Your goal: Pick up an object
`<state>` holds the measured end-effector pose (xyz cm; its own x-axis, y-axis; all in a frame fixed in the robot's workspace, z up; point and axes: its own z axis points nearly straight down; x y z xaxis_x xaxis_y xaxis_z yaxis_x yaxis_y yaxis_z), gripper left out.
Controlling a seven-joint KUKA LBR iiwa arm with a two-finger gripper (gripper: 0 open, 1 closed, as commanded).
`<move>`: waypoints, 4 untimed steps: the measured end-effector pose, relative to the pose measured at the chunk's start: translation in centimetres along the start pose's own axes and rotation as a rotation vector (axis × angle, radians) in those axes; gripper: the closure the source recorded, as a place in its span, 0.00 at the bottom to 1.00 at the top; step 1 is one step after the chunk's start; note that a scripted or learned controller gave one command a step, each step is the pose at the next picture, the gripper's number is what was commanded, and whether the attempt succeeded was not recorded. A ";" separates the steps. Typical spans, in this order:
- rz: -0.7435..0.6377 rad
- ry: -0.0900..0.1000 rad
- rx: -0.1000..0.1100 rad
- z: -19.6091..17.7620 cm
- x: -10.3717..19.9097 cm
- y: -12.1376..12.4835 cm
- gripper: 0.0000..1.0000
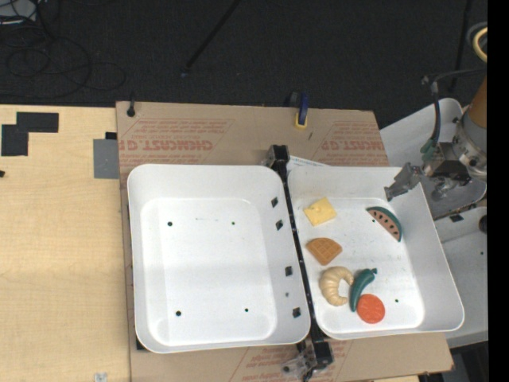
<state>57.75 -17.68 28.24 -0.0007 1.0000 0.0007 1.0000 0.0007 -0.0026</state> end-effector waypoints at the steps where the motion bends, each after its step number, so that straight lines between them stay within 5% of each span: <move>1: -0.001 0.000 0.001 -1.0 0.0 0.0 1.00; 2: 0.006 0.003 0.009 4.7 -3.0 -9.6 1.00; 3: -0.008 0.003 0.001 15.1 4.2 -0.7 1.00; 4: 0.007 -0.002 0.002 12.3 -4.1 -7.0 1.00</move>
<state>50.75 -21.79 15.92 0.0068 1.0000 -0.0009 1.0000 -0.0068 -0.0045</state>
